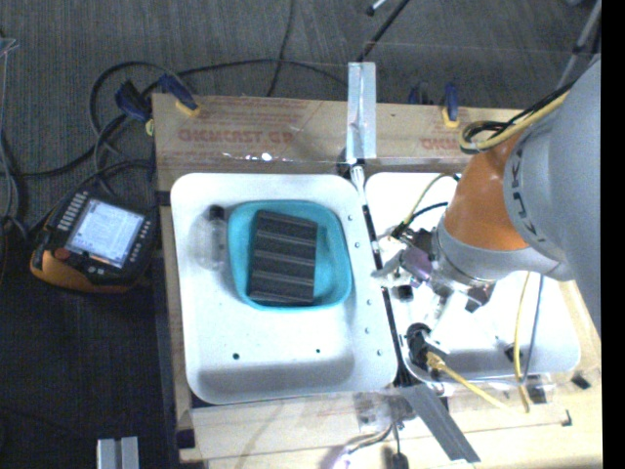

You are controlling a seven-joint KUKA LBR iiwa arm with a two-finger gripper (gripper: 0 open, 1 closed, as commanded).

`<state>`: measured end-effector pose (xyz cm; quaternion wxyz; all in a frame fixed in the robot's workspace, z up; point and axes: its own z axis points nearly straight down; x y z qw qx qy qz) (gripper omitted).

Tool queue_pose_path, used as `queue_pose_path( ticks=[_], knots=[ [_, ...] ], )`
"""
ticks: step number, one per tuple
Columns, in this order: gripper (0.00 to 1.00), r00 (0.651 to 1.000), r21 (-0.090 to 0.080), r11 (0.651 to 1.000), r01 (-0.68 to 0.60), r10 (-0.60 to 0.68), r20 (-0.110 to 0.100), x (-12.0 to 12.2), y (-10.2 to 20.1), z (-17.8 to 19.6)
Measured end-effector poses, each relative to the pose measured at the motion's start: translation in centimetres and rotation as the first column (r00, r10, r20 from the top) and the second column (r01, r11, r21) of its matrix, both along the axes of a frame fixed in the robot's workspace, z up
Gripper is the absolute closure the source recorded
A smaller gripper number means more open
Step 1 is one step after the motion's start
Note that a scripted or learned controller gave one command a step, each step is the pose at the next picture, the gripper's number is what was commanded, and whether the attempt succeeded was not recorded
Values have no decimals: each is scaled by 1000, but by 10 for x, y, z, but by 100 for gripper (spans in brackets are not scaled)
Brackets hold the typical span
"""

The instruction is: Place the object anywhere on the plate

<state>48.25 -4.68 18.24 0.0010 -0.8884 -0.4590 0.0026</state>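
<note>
- Teal plate [335,279] in the left bin [283,364], a dark ribbed block [283,257] lying on it.
- Arm's orange band [483,208] at three o'clock; beside it, grey casing reads "KU".
- Cardboard [244,135] at twelve o'clock, red lettering unreadable.
- Gripper [430,306] over the right bin [547,355]; fingers' state: cannot tell.

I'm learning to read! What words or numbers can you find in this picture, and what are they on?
"KU": on the grey arm, beside the orange band; the rest is cut off.
Red print on the cardboard behind the bins: too blurred to read.
Handheld screen: too small to read.
</note>
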Motion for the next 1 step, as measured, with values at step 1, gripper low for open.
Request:
queue_pose_path(
  ticks=[1],
  knots=[
    [0, 947, -1, 947, -320, 320, 3, 1, -30, 106]
  ],
)
